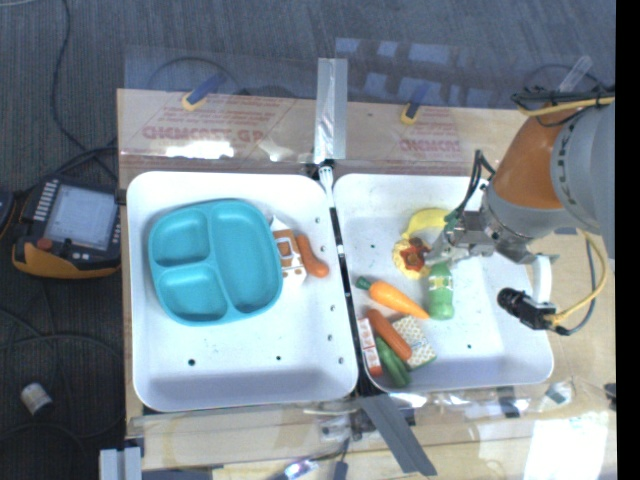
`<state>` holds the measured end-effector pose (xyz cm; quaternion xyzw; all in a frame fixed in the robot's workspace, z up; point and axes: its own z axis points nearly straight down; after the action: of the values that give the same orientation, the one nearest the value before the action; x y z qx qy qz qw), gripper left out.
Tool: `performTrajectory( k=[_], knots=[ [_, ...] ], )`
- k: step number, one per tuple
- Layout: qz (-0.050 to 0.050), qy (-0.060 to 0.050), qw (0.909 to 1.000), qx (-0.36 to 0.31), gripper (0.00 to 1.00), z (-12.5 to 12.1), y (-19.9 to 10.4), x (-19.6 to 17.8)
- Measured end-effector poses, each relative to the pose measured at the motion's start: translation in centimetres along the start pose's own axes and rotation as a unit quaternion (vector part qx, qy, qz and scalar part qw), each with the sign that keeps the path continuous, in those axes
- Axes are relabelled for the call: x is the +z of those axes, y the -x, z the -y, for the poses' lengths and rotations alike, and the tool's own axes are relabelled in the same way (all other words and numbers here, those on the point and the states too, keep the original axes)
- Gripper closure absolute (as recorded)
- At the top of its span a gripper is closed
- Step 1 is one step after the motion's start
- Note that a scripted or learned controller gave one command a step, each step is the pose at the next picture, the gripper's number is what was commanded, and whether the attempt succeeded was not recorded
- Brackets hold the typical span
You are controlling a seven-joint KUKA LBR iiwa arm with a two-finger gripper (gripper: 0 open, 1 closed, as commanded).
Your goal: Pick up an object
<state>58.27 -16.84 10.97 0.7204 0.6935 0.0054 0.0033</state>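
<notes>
Gripper (447,251) low in right bin (520,363) over green bottle (440,294), grasp step; finger state can't tell; next: confirm hold, lift straight

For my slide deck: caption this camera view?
Gripper over right bin of toy food; teal divided plate in left bin.

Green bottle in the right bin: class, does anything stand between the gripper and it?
Nothing visible does. The gripper hangs right above the green bottle at its upper end. The red and yellow toy lies just to the left of the gripper, and the carrot lies left of the bottle, neither in the path.
</notes>
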Motion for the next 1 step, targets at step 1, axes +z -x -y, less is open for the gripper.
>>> performTrajectory(
  k=[1],
  knots=[
    [0.004, -0.007, 0.9994, 0.034, 1.0, -4.98, -3.7, -10.91]
  ],
)
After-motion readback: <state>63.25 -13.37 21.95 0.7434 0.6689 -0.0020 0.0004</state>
